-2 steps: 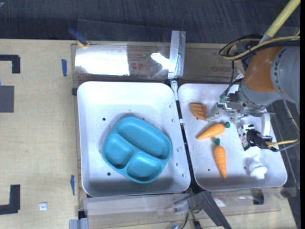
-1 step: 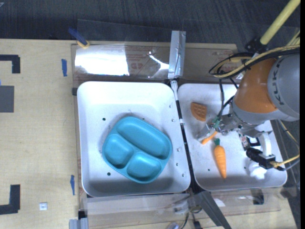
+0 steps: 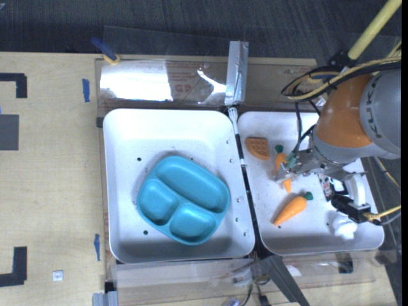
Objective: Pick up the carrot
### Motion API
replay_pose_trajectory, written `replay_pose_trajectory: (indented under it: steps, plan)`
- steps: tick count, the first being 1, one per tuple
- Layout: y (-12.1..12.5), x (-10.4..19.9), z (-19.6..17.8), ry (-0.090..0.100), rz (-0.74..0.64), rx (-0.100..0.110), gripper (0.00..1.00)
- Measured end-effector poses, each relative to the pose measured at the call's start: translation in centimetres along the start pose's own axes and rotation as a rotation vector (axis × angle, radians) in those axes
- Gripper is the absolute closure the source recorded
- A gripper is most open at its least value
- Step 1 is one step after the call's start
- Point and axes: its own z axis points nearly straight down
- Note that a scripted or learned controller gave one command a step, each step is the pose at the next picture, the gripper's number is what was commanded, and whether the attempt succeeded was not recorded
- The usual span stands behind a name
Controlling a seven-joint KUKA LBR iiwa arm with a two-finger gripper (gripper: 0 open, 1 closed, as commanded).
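Camera view, looking down at a slant: two white bins side by side. Left bin (image 3: 118, 171) holding a blue divided plate (image 3: 183, 198), well away from the action. Right bin (image 3: 366, 238) with the goods: big carrot (image 3: 291, 209) lying loose around 6 o'clock, leafy end toward 2 o'clock, tip toward 8. Brownish cracker-looking thing (image 3: 258, 147) up at 11 o'clock. Smaller orange piece (image 3: 280, 160) just beside the gripper (image 3: 294, 166), which hangs a bit toward 12 o'clock from the carrot, not touching. Probably lined up for a descent. Open or closed, cannot tell.
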Motion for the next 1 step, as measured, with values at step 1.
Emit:
replay_pose_trajectory:
  steps: [1]
  plan:
    - [5.73, 3.39, -8.8, 0.002, 0.05, 0.005, 1.0]
